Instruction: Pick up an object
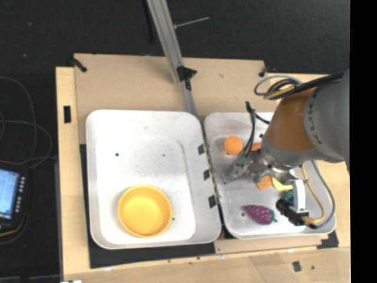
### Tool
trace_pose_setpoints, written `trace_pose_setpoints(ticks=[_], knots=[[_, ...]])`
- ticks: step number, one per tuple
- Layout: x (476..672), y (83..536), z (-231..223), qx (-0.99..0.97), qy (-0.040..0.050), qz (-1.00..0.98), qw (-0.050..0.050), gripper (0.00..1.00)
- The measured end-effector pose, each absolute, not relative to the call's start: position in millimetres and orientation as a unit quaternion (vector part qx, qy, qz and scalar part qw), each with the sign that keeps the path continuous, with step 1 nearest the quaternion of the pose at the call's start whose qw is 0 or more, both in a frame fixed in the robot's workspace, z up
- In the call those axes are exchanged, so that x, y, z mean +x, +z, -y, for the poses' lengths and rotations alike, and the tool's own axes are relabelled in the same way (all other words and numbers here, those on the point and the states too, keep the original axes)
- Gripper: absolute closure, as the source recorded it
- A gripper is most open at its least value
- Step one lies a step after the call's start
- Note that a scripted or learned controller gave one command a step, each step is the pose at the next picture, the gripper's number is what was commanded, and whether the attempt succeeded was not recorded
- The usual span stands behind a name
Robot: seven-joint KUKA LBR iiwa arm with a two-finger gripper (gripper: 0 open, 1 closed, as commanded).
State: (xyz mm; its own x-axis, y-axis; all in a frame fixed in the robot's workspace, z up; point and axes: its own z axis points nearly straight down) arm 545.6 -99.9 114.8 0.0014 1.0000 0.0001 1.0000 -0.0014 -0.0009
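The right bin (230,125) holds an orange ball (233,145) near its middle left, a purple grape bunch (259,213) at the front, and a small orange and yellow piece (266,182) tucked under the wrist. My gripper (242,168) hangs low over the right bin, just in front of the orange ball and behind the grapes. The wrist and arm cover most of the gripper, and nothing can be seen between its tips. A yellow bowl (145,210) stands in the front of the left bin (141,134).
A slanted metal post (171,46) rises from behind the bins, its foot near the gap between them. The grey arm with its orange band (288,128) covers the right bin's right half. A dark device (9,196) lies off the bench at the left.
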Motion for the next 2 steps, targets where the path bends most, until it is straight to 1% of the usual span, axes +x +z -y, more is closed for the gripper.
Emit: trace_pose_setpoints(ticks=[1,2], knots=[[546.8,125.9,101.2,-0.709,-0.0010,0.705,-0.001,1.00],[545.9,171.4,96.6,-0.706,-0.0018,0.708,-0.002,1.00]])
